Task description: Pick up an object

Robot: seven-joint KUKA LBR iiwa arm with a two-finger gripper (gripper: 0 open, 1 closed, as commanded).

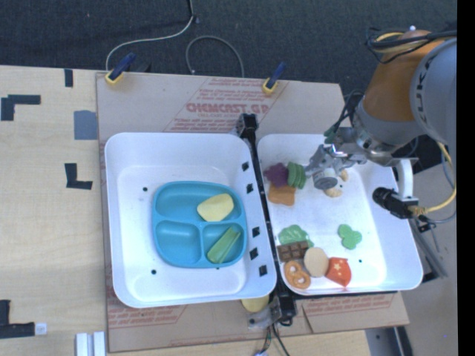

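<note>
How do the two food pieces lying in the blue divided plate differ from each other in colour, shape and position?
The yellow rounded food piece is pale yellow and plump, while the green elongated food piece is green, long and narrow. The yellow piece lies in the upper right compartment of the blue divided plate; the green one lies aslant in the lower right compartment. Both rest inside the same plate in the left white bin.

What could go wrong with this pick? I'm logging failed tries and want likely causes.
The gripper hangs over a tight cluster: a purple piece, a green piece and an orange block touch, so it may nudge neighbours rather than grab one. The right bin's wall is close, risking a bump.
</note>
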